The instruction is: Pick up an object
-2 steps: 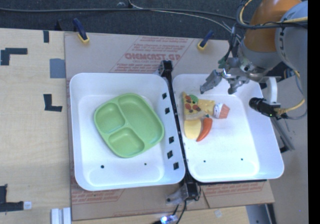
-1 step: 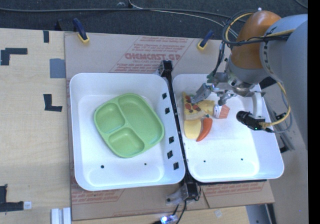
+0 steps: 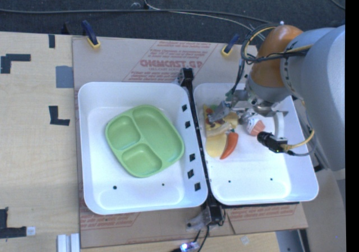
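Note:
A heap of small toy foods lies in the right bin (image 3: 263, 181): an orange carrot-shaped piece (image 3: 229, 145), a pale yellow piece (image 3: 215, 145), a red and green piece (image 3: 211, 113) and a small white and red piece (image 3: 255, 126). My gripper (image 3: 229, 111) is low over the top of this heap, its grey fingers pointing left toward the yellow and red pieces. I see nothing clearly held between them. The orange band (image 3: 273, 54) of the arm is just above.
A green divided plate (image 3: 145, 140) lies in the left bin (image 3: 95, 105). A black divider (image 3: 193, 133) runs between the bins. A black cable connector (image 3: 270, 142) hangs over the right bin. The grey arm body (image 3: 325, 88) covers the right bin's far right side.

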Robot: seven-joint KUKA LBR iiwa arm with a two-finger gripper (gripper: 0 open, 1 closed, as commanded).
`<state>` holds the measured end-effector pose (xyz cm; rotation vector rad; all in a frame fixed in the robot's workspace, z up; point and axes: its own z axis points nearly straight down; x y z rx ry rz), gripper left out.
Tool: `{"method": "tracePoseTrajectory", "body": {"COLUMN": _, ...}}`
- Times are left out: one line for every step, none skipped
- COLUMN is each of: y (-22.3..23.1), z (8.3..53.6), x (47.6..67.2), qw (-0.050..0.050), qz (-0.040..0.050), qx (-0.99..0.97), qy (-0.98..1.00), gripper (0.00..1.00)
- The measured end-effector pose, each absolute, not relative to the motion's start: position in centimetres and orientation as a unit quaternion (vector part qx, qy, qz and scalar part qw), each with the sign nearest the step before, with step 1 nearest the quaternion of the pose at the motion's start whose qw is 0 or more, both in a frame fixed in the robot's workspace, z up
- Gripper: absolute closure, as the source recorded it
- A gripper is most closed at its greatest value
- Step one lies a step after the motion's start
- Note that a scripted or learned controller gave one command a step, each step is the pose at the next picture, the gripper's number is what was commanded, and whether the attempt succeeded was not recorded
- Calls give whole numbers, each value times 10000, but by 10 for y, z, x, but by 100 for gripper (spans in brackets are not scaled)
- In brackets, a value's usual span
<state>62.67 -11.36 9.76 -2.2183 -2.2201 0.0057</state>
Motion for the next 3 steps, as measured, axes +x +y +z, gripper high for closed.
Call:
{"method": "tracePoseTrajectory", "body": {"y": -113, "z": 113, "x": 629, "qw": 3, "qz": 6, "qx": -7063, "qy": -7080, "gripper": 100}}
{"method": "tracePoseTrajectory", "body": {"y": -120, "z": 172, "x": 624, "qw": -20, "qz": -12, "qx": -7070, "qy": -7072, "gripper": 100}}
{"method": "tracePoseTrajectory", "body": {"y": -123, "z": 220, "x": 617, "qw": -17, "qz": -11, "qx": -7070, "qy": -7072, "gripper": 100}}
